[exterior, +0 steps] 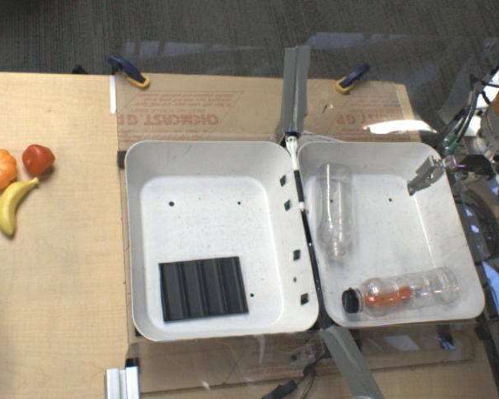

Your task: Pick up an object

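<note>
1. The gripper (424,175) hangs over the far right corner of the right bin (399,310); I cannot tell how it is set, and nothing shows in its grasp.
2. Two candidates lie in that bin: a clear bottle (335,210) lengthwise near the left wall, and a bottle with a black cap (402,293) and orange contents along the near wall.
3. I judge the clear bottle the better target: it has open floor on its right side for descent.
4. Close across the bottle's width, at mid-body, since round plastic may roll.
5. The capped bottle sits tight against the near wall, leaving little room.
6. The left bin (141,223) holds a dark ribbed block (203,288).
</note>
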`<action>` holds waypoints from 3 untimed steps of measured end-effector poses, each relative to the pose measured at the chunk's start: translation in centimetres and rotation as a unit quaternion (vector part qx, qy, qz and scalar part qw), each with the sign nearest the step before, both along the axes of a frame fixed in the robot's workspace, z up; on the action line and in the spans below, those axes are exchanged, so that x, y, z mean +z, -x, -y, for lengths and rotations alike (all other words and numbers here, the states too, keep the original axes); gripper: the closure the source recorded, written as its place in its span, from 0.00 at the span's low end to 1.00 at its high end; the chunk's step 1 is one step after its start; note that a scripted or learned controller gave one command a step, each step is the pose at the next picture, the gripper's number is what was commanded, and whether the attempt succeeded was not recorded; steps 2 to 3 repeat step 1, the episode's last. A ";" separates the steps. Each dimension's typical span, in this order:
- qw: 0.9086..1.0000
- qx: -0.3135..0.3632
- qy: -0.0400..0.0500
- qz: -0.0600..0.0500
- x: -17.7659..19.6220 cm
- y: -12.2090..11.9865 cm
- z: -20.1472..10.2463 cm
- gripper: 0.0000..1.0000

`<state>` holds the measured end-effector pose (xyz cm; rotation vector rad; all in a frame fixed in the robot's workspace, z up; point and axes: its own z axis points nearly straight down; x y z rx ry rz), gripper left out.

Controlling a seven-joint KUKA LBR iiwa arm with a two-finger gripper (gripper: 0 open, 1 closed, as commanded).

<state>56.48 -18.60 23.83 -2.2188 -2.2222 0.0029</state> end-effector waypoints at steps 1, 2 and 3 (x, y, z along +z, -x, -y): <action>1.000 -0.019 -0.001 -0.001 -10.1 6.4 2.6 0.00; 1.000 -0.019 -0.001 -0.001 -10.1 6.4 2.6 0.00; 1.000 -0.019 -0.001 -0.001 -10.1 6.4 2.6 0.00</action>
